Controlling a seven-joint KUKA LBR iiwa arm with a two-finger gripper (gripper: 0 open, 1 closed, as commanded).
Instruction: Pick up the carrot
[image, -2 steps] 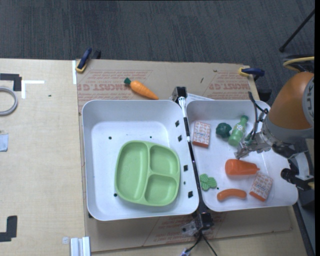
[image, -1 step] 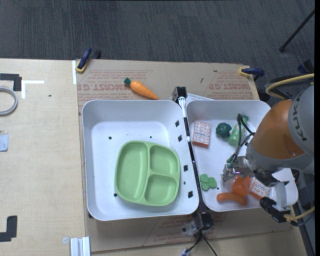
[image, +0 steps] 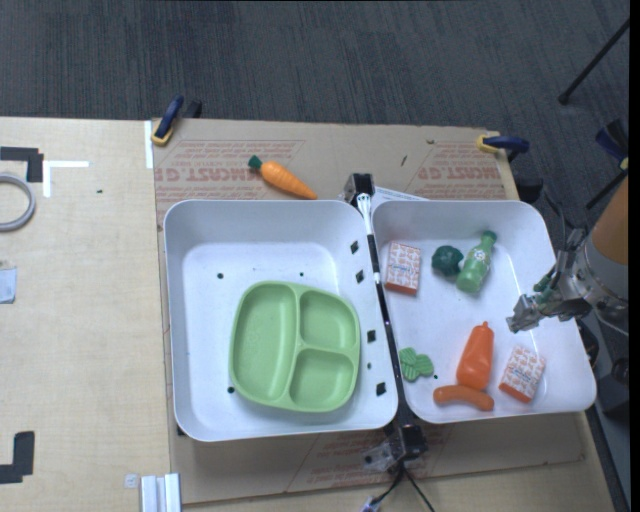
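Note:
The carrot (image: 283, 177), orange with a green top, lies on the brown cardboard behind the left bin (image: 190, 300), outside both bins. It points roughly left to right, green end to the left. My gripper (image: 532, 305) hangs over the right edge of the right bin (image: 530, 225), far to the right of the carrot. It is open with nothing between its fingers.
A green divided plate (image: 296, 346) lies in the left bin. The right bin holds a red-and-white box (image: 403, 267), a broccoli (image: 447, 260), a green bottle (image: 477, 262), an orange bottle (image: 477, 355), a sausage (image: 464, 397), a second box (image: 522, 373) and a green leaf (image: 416, 364).

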